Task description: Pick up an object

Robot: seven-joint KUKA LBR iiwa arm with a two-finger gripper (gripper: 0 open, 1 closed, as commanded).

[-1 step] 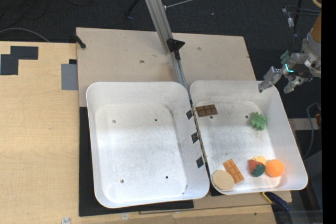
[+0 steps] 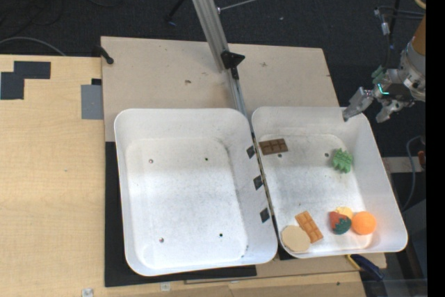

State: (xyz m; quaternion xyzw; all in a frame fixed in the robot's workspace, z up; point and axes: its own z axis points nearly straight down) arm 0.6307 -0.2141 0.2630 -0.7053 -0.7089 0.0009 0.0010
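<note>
— What's on the worktop (image 2: pixel 292 73)?
— Two bins: the left bin (image 2: pixel 182 191), and the right bin (image 2: pixel 389 209) holding small items — green toy (image 2: pixel 341 160), orange ball (image 2: pixel 363 222), brown bar (image 2: pixel 273 146).
— The gripper (image 2: pixel 370 106)?
— Just off the right bin's far right corner, fingers spread, gripping nothing.
</note>
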